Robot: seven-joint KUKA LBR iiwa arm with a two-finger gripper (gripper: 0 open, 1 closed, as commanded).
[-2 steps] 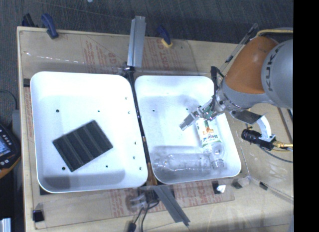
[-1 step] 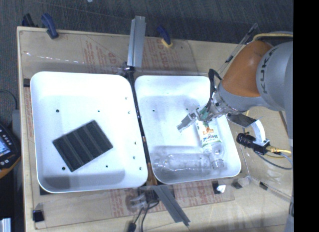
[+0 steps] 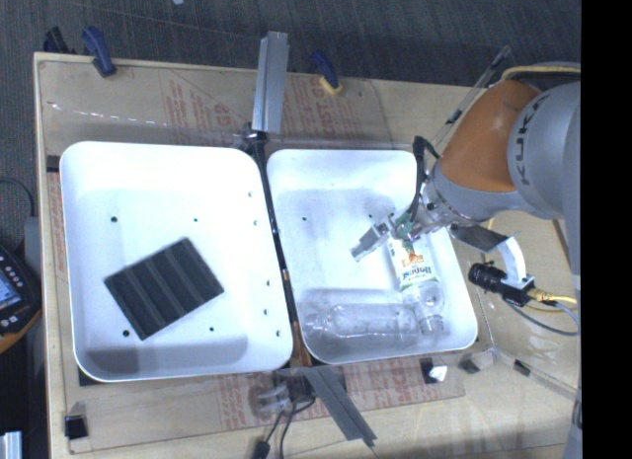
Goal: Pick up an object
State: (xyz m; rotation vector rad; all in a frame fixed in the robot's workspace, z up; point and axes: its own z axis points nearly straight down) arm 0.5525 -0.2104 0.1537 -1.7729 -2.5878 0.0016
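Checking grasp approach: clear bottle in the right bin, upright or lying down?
Lying down. The clear bottle stretches lengthwise along the right bin's near wall, below the gripper.

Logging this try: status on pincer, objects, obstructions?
Pincer low in right bin, above small labelled bottle; grip unconfirmed. Clear bottle lies along near wall, touching small bottle. Dark ridged pad in left bin.

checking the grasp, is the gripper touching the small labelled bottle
Cannot tell: in the camera view the gripper overlaps the small bottle's top; neither contact nor gap shows.
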